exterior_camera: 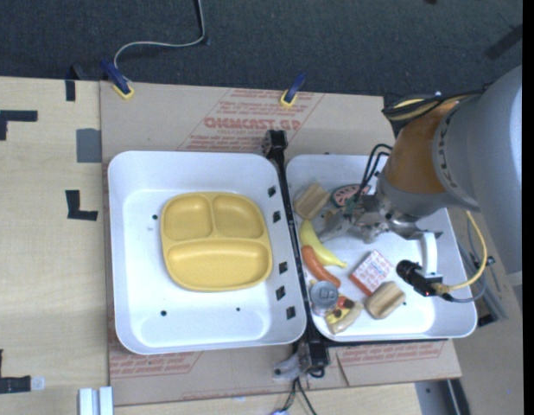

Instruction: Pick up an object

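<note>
The right bin (453, 322) holds a loose cluster of small things, any of which could be the object to lift, and the gripper (358, 219) is down among them near the bin's upper middle — whether its jaws are apart or together cannot be told, since the mechanism is a dark tangle from this angle, and nothing can be seen held in it. Just left of the jaws lies a yellow banana (320, 244), curved and pointing down the bin, with a tan block (310, 201) up and to the left of them, against the divider. Below the banana, further from the jaws, sits an orange carrot (320, 264), and below that a small round grey tin (324, 295). Down and slightly right of the jaws lies a red-and-white packet (371, 271), tilted, with a bread-coloured roll (384, 300) beyond it near the front wall. A round red-rimmed piece (344, 194) rests just above the jaws. Well away to the left, across the divider, the left bin (133, 232) carries a yellow divided plate (217, 240) — three compartments, lying flat in the middle.
</note>
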`<state>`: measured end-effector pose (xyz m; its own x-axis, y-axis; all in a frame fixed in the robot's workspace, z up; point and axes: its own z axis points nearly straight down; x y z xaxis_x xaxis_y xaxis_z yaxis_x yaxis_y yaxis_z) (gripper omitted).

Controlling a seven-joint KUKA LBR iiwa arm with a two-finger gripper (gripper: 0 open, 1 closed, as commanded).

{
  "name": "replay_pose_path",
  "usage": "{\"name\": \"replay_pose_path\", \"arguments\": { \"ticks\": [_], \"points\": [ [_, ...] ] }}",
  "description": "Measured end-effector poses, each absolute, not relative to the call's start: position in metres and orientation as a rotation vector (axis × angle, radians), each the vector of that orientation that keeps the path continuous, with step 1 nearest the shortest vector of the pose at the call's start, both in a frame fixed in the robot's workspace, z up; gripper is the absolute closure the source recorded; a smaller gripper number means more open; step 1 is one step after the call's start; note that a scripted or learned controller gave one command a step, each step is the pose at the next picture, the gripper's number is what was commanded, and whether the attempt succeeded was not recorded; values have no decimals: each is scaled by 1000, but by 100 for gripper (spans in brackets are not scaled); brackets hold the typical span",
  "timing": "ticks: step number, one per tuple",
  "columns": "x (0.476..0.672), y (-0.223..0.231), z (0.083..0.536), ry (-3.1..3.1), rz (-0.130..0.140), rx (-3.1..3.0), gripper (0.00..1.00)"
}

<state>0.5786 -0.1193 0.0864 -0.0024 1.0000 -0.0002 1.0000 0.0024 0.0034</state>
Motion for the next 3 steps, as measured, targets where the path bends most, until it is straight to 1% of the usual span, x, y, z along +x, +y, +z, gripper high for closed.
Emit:
{"name": "replay_pose_path", "arguments": {
  "ticks": [1, 2, 3],
  "points": [
    [602, -116, 86, 2221, 1, 2218, 0],
    [667, -108, 84, 2229, -11, 2224, 0],
    [667, -107, 84, 2228, -14, 2223, 0]
  ]
}}
